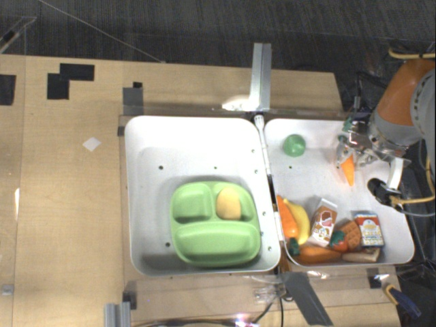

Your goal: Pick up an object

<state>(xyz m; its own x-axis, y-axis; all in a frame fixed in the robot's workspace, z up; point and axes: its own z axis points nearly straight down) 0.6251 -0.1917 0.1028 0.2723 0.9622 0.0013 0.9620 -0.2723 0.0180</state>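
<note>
At the far right side of the right bin [409, 247] I see the gripper [354, 152] hanging from the grey arm [409, 107] with its orange band; the fingers [345, 157] are closed on a small orange carrot-like piece [349, 171], which shows between them and pokes out below their tips, its point aimed toward the near edge of the bin; whether it is lifted off the bin floor or touching it, I cannot tell. To the left of the fingers, well apart, a green ball [294, 145] sits alone on the white floor. Below the fingers, along the near wall of the same bin, a heap of toy food lies packed together: a yellow banana [300, 218] touching an orange piece at its left, a small carton [323, 225] leaning beside it, a second boxed item [368, 229] to the right, and a brown waffle-like piece [351, 236] between them. Farther left of the fingers, past the divider, the left bin [146, 155] holds a green divided tray [214, 240]; a yellow rounded fruit [229, 203] rests in its upper right compartment. Both bins sit side by side on the wooden desk [61, 216].
</note>
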